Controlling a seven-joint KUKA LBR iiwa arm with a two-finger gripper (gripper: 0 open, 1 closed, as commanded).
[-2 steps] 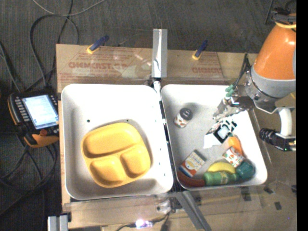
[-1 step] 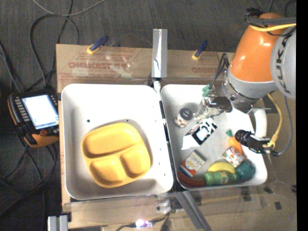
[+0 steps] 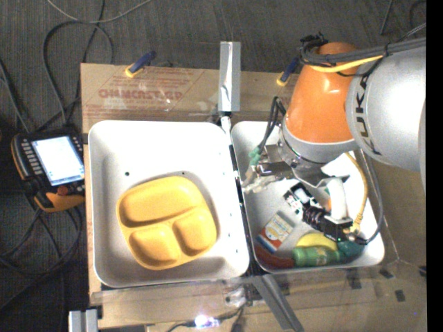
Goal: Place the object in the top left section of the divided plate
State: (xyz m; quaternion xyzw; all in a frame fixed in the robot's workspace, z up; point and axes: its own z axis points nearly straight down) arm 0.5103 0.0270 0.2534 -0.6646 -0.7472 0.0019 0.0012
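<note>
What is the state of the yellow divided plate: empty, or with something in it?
Empty. The yellow divided plate in the left bin shows bare yellow in all three sections.

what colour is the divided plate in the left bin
Yellow. The plate shows plainly in the camera view, lying in the left bin.

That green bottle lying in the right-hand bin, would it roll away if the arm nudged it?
Probably somewhat: the green bottle looks rounded and lies on its side. Yet a yellow item and a red item crowd it near the bin's wall, which should check any roll. It looks like light plastic.
</note>
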